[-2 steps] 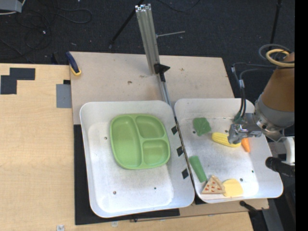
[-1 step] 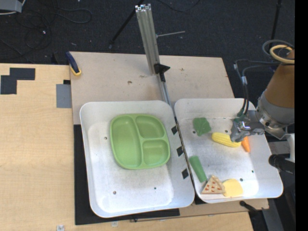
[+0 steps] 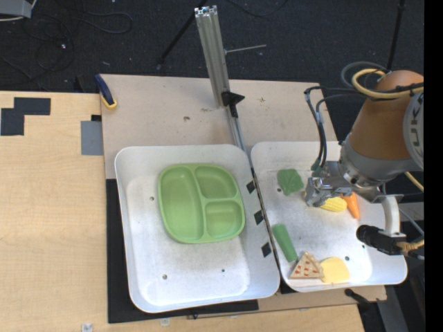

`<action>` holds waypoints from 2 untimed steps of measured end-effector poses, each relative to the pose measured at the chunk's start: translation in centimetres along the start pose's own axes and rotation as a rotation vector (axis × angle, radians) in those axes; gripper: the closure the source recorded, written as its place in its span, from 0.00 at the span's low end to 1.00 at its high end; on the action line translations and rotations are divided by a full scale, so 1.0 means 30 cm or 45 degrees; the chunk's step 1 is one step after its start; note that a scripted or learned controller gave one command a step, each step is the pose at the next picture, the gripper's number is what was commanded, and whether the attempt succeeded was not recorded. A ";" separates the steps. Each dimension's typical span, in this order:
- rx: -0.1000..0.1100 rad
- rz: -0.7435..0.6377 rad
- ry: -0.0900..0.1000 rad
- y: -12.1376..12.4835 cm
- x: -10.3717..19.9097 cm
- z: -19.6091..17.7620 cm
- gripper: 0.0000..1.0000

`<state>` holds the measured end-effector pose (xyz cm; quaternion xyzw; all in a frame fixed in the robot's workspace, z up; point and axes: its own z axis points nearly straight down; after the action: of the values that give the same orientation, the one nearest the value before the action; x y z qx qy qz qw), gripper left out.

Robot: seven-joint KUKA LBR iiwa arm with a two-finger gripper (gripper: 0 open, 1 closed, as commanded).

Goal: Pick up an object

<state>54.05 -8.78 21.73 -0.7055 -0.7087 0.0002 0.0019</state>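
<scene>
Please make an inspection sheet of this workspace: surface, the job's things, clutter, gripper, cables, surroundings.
Surface: two shallow white bins side by side, left bin and right bin.
Job's things: in the right bin, a green block, a green stick, a pizza slice toy, a yellow piece, a yellow corn toy and an orange carrot toy.
Clutter: green divided plate in the left bin.
Gripper: gripper low over the right bin, beside the corn toy; finger state unclear.
Cables: black cables along the arm.
Surroundings: metal post behind the bins.
</scene>
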 end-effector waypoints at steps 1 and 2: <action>-0.002 -0.002 0.000 0.001 0.185 -0.036 1.00; 0.000 -0.002 -0.001 0.017 0.394 -0.022 1.00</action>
<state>54.50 3.05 22.42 -0.7049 -0.7093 0.0004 0.0016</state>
